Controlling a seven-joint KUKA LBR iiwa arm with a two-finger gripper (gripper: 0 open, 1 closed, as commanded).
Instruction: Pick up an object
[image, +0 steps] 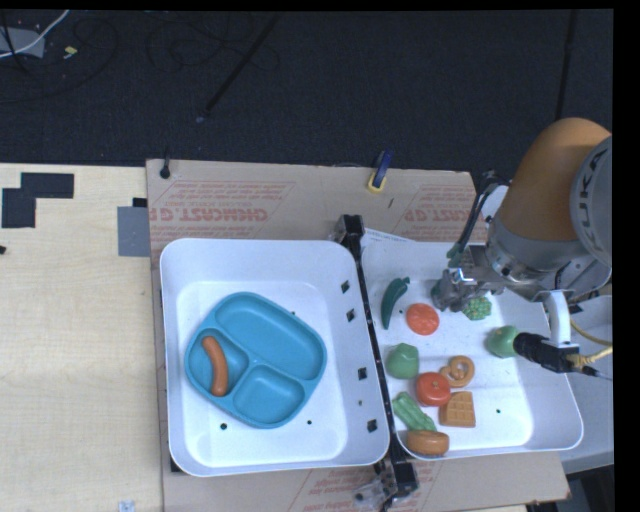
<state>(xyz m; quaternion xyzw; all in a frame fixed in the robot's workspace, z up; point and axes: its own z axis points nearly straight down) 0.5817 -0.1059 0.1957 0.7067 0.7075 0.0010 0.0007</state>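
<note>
Nearest the camera, toy foods (437, 388) lie unlifted in the right bin (560, 425), while my hand (452, 291) hovers low beside the green broccoli piece (478, 308), nothing visibly held, so picking remains.
</note>
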